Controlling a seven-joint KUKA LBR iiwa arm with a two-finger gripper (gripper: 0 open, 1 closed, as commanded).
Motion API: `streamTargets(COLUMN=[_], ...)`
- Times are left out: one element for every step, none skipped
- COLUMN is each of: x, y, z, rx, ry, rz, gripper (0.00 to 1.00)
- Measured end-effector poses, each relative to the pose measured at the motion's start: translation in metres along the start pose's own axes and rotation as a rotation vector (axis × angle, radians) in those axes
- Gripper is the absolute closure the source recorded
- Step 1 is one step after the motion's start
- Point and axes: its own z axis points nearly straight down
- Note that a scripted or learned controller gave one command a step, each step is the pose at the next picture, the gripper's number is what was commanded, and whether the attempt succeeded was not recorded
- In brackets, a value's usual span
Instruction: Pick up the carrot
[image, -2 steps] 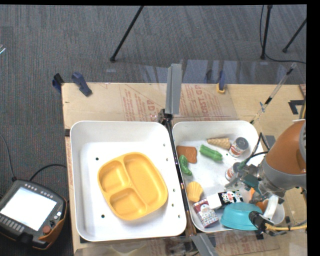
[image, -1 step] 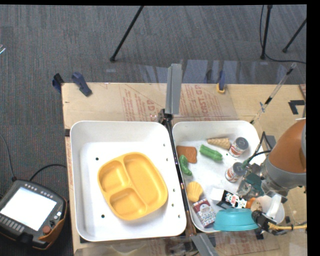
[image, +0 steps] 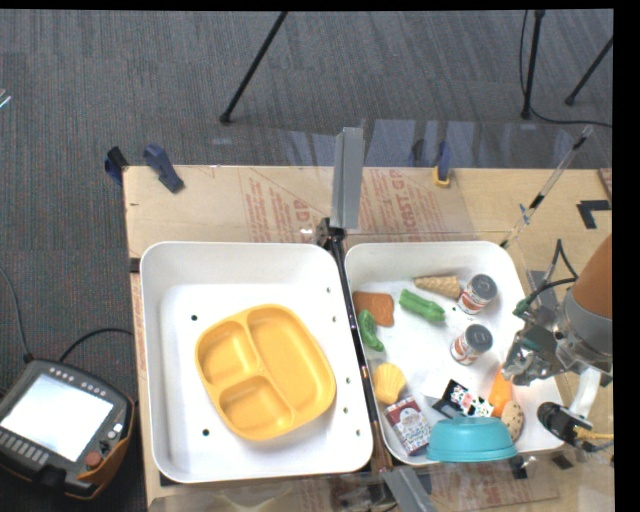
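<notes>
Hovering at the right bin's (image: 380, 255) right edge, our end effector (image: 520, 368) sits just beside the carrot (image: 499, 390); whether it pinches anything we cannot tell.

Even, bright light; soft shadows

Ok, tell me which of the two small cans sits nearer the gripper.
The lower can, just left of the gripper; the other can stands farther up the right bin, beside the cone.

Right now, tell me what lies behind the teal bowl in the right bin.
Behind the teal bowl lie a black patterned card, the carrot and a round cookie. The bowl's rim covers the cookie's lower edge and the bin floor beneath.
</notes>
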Motion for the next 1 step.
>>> streamTargets(x=[0.0401], y=[-0.0379], z=[0.0727], rx=[0.006], ry=[-0.001], rz=[-0.297], gripper=[1.00])
